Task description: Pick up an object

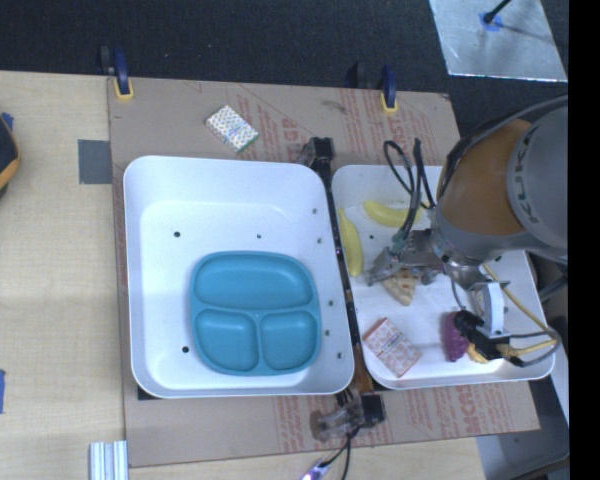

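Note:
The right bin (540, 368) holds several small things: a yellow banana-like piece (351, 245) along its left wall, another yellow piece (385, 212) at the back, a tan wedge (403, 288) in the middle, a pink patterned packet (391, 346) at the front and a purple object (453, 336) to the right. My gripper (402, 266) hangs low in this bin, just behind the tan wedge. It is open, with its grey fingers (380, 269) spread, and nothing shows between them. The wrist and its orange band cover the bin's back right part.
The left bin (150, 198) holds a blue divided plate (254, 311). A small patterned packet (231, 127) lies on the cardboard behind the bins. Black and yellow cables trail around the wrist and over the right bin's front right corner (520, 346).

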Controlling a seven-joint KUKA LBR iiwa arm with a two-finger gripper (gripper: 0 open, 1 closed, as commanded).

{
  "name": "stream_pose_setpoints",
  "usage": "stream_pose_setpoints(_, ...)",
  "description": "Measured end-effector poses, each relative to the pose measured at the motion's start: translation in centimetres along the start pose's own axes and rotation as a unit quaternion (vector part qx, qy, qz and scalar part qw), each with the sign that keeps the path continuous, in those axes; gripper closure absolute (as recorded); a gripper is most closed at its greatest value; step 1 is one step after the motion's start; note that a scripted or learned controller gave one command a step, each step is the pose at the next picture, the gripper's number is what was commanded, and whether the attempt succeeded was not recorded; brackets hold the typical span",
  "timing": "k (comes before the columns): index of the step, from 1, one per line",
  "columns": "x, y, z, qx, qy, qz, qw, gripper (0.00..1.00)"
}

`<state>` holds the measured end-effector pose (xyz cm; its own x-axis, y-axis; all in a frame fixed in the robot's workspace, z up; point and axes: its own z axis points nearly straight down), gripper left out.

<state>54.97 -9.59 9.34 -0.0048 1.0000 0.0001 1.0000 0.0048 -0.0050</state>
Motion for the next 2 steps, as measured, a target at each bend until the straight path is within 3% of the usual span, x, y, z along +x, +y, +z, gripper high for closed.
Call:
stream_pose_setpoints(1,-0.1,0.0,-1.0,0.001,-0.001,-0.002,1.0,1.0)
stream_pose_setpoints(2,8.1,-0.3,-9.9,-0.001,0.0,0.0,1.0,1.0)
